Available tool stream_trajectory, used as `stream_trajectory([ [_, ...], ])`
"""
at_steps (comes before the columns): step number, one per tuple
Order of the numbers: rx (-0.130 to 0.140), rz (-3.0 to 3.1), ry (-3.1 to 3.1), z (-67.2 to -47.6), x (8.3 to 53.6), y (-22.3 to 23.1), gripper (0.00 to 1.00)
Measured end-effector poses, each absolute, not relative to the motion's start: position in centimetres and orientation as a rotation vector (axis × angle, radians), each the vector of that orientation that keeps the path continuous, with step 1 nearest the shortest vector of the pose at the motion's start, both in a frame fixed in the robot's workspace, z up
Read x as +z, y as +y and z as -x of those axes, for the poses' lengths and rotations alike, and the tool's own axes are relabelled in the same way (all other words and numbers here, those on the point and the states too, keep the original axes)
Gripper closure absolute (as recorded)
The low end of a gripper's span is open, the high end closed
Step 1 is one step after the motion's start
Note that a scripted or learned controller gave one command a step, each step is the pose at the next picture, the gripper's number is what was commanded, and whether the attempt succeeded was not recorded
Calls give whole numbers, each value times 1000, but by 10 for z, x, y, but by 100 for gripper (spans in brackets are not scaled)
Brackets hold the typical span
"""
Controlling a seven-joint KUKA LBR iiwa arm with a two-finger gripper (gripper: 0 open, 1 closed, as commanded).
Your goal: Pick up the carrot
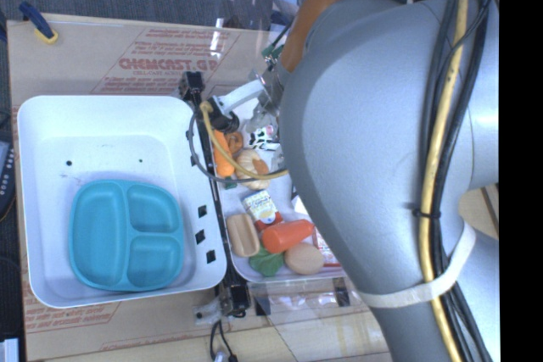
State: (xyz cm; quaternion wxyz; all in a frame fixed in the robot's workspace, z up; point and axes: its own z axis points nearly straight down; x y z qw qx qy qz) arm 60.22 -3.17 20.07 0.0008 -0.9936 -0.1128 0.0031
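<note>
The carrot (pixel 287 234), at 5 o'clock among crowded toys, could be missed; the gripper's state cannot be told.

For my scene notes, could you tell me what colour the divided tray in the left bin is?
Light blue; the divided tray shows clearly in the camera view.

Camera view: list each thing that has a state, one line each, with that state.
Carrot: lying flat in the right bin, among other food items, not gripped.
Blue divided plate: upright in the left bin, compartments bare.
Arm: reaching over the right bin, covering much of it.
Bread-shaped piece: lying beside the carrot.
</note>
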Motion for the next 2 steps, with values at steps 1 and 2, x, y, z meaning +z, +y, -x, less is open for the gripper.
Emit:
stream_trajectory([
  [1,20,3115,-379,-580,186,-12,0],
  [2,10,3108,-431,-617,188,-6,0],
])
